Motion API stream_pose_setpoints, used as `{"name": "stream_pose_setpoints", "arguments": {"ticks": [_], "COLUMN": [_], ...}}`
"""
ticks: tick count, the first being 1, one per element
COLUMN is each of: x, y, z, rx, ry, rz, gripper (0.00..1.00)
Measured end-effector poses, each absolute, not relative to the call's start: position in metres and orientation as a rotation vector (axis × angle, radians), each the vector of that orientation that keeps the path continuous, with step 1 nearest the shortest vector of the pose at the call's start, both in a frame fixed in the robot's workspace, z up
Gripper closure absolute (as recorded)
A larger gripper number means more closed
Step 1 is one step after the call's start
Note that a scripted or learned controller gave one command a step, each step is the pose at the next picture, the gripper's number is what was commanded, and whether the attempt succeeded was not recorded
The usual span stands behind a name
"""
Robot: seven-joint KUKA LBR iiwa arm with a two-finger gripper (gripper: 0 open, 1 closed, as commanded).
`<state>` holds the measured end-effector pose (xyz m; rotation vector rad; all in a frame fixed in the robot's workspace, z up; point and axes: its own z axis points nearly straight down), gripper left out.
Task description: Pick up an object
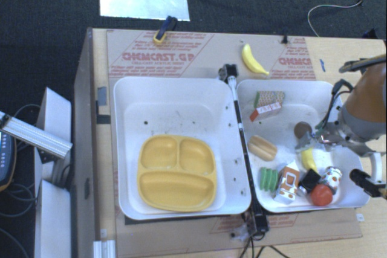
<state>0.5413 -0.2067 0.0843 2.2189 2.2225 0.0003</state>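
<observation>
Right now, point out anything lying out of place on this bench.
A yellow banana lies on the bench behind the right bin, outside both bins, while the other small items sit inside that bin.

bench (181, 48) (printed sheet) | two white bins (130, 99) (290, 205) | banana (253, 61) | yellow-blue tool (163, 30)

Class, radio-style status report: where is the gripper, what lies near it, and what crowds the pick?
Gripper low in right bin, fingers unclear. Nearest: brown round piece, yellow piece. Nothing seen gripped. Tight clutter: red ball, hot dog, green piece.
</observation>
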Motion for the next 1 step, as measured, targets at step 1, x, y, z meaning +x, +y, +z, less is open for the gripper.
{"name": "stream_pose_setpoints", "arguments": {"ticks": [1], "x": [0.5424], "y": [-0.2067], "z": [0.0951], "rx": [2.216], "ry": [2.223], "rz": [0.003], "gripper": [1.0]}}
